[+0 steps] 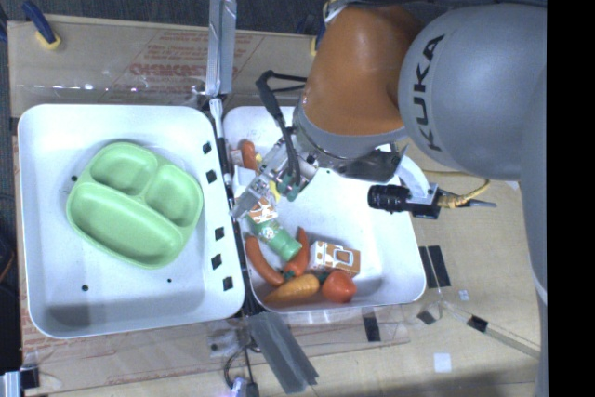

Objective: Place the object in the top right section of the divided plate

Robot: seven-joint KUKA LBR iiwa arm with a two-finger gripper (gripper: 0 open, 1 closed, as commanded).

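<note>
On the cardboard-topped bench, the gripper [270, 184] hangs low in the right bin [409, 270], jaw state unclear, toy food [297, 270] heaped just below; green divided plate [136, 201] waits leftward.

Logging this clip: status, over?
Gripper low in right bin, over the toy food pile. Grasp unclear. Green divided plate in left bin, nothing on it.

Bench [112, 60] bearing two white bins [46, 293]

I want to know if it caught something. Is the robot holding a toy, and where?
Cannot tell. The gripper sits low over the toy food in the right bin.
</note>
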